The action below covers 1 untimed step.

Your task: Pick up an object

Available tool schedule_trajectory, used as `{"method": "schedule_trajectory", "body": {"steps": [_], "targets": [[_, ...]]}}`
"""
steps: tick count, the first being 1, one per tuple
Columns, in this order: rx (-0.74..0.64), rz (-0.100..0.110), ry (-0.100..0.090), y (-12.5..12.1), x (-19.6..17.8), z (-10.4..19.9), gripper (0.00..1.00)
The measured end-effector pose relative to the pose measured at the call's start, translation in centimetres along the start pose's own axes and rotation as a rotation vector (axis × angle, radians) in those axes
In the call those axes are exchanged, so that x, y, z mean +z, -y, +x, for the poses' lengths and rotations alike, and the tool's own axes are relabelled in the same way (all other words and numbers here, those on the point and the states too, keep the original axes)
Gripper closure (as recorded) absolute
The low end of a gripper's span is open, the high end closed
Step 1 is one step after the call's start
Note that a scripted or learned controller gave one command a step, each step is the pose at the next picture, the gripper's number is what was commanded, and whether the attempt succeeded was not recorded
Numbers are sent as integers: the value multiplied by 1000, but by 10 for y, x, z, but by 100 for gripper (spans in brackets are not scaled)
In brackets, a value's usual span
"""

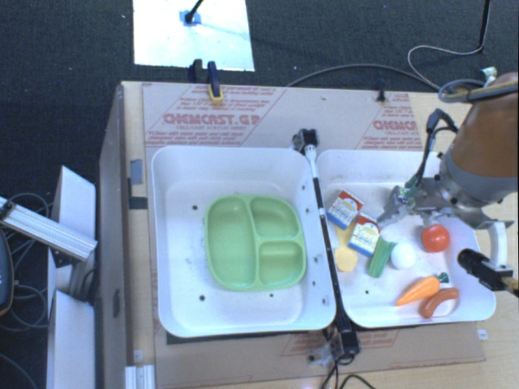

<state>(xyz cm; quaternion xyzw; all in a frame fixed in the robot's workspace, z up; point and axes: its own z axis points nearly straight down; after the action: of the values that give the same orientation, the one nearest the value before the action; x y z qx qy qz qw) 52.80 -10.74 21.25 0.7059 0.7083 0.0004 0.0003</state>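
Two shallow white bins side by side on the counter (pixel 243 108). In the left bin (pixel 174 209): a pale green divided plate (pixel 255 241), lying flat near the middle. In the right bin (pixel 357 306): a clutter of toy food — two small cartons, one (pixel 344 210) toward the bin's left wall and another (pixel 364 235) just beside it, a yellow piece (pixel 346 258) below them, a green cylinder (pixel 379 258) lying tilted and touching a white egg (pixel 403 255), a red tomato (pixel 435 238) farther right, an orange carrot (pixel 420 289) with a green top near the front wall, and a reddish sausage (pixel 440 302) just beside the carrot. Grey arm with orange band (pixel 486 128) reaching in from the right, over the right bin. Pincer (pixel 401 201) low above the bin floor, near the second carton and the egg, left of the tomato — nothing seen between its prongs. Whether released or clenched: cannot tell, too small and blurred. Every toy resting on the bin floor, none lifted.
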Motion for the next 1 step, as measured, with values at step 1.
{"method": "schedule_trajectory", "body": {"steps": [1], "targets": [[1,-14,3,-85,123,5,0]]}}
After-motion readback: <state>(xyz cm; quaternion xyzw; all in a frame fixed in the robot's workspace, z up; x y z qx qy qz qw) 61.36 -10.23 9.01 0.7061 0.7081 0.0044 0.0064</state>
